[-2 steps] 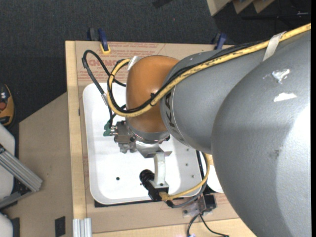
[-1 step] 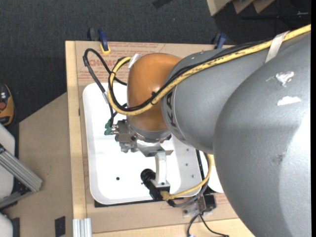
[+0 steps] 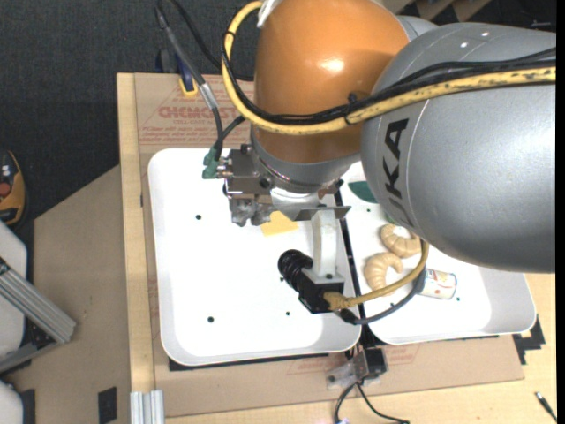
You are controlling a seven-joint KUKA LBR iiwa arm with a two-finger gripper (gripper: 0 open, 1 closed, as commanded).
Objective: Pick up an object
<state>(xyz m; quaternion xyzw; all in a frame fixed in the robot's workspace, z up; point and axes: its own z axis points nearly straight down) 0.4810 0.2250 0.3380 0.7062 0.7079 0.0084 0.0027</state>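
Note:
My gripper (image 3: 250, 210) hangs low over the upper middle of the left bin (image 3: 203, 263), under the big orange wrist band. A small pale yellow piece (image 3: 281, 226) lies on the bin floor just right of the gripper, partly hidden by the wrist; I cannot tell if it touches the gripper. In the right bin (image 3: 494, 323) lie two beige curled pieces (image 3: 397, 239) (image 3: 380, 270), a small white tube with a printed label (image 3: 438, 283), and a teal scrap (image 3: 360, 190) peeking out from under the arm.
The grey arm covers most of the right bin and the divide between the bins. Both bins rest on a brown cardboard sheet (image 3: 141, 122). A blue and yellow clamp (image 3: 185, 76) sits at the board's far edge.

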